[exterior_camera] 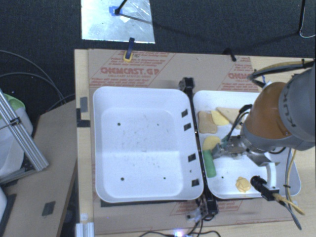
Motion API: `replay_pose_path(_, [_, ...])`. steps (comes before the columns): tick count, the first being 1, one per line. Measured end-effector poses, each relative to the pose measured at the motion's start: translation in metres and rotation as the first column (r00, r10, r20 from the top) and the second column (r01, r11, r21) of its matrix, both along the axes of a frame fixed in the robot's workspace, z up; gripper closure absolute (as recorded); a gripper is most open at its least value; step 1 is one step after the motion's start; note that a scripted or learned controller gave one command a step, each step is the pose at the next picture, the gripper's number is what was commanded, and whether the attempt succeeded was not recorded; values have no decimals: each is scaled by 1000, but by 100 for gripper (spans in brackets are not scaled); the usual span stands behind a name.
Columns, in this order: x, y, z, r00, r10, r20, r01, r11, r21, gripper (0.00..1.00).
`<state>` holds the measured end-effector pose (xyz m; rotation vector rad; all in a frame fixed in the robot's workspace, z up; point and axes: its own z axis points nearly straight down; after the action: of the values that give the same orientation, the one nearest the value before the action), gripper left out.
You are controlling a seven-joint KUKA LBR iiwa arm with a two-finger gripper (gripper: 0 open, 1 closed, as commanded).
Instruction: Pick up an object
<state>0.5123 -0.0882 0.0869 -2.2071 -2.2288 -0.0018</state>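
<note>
Two shallow white plastic bins are seen side by side on the cardboard-covered tabletop (148, 63). The left white bin (106, 102) is taken as the landmark here. The right white bin (222, 194), touching it along a black central divider, carries every loose object in view.

Just beside the divider, on the side away from the landmark bin, a green cylindrical piece (210, 165) is lying lengthwise. A rounded yellow lump (211, 142) is placed just above it, and a tan rectangular block (207, 122) further up. A pale yellow wedge-shaped piece (228, 114) is found beyond the tan block, farther from the landmark bin. A small crumpled yellow object (242, 184) rests near the front wall of the right bin, well apart from the landmark.

The grey arm with its orange band is lowered into the right bin, and the end effector (223, 149) is positioned low, just beside the rounded yellow lump and the upper end of the green piece. Whether it is released or clenched cannot be told; the tip is small and partly hidden by the wrist. Nothing is seen held.

The task is judged to be at the approach or grasp stage: the reach into the bin appears done, while a secure grasp and the lift are still to be shown. All objects are seen resting on the bin floor.
</note>
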Motion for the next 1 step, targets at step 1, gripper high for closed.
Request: replay_pose_path(1, [64,-12,-1,1000,-4,10,4,1000,-5,0])
